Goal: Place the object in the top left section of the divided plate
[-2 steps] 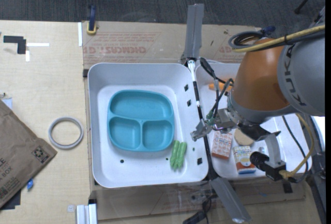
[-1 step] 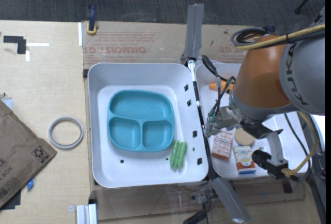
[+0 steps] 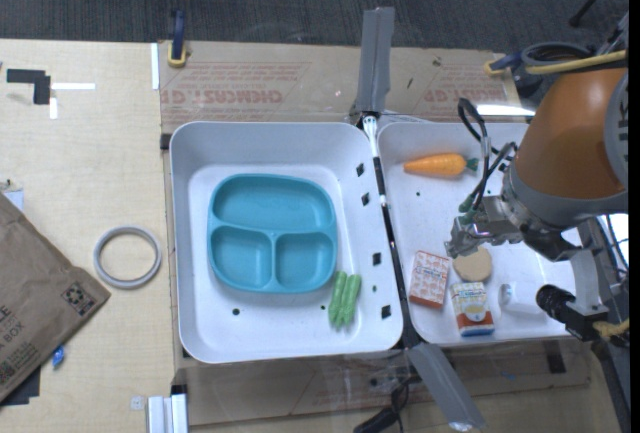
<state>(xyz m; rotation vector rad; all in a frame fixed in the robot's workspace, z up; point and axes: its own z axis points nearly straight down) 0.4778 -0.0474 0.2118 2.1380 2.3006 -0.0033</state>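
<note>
My wrist carries a broad orange band [image 3: 572, 136] above grey metal. Below me sit 2 shallow white plastic bins [image 3: 190, 221]. The left one holds a turquoise divided plate [image 3: 272, 232] with 3 sections and a green pea pod [image 3: 345, 299]. In the right one I see an orange carrot with a green tip [image 3: 437, 164], a tan round biscuit-like piece [image 3: 473, 266], a red-and-white patterned flat box [image 3: 430, 279], and a small carton in white, red and blue [image 3: 472, 308]. The bench is pale wood, bearing a grey tape ring [image 3: 127, 255].
</note>
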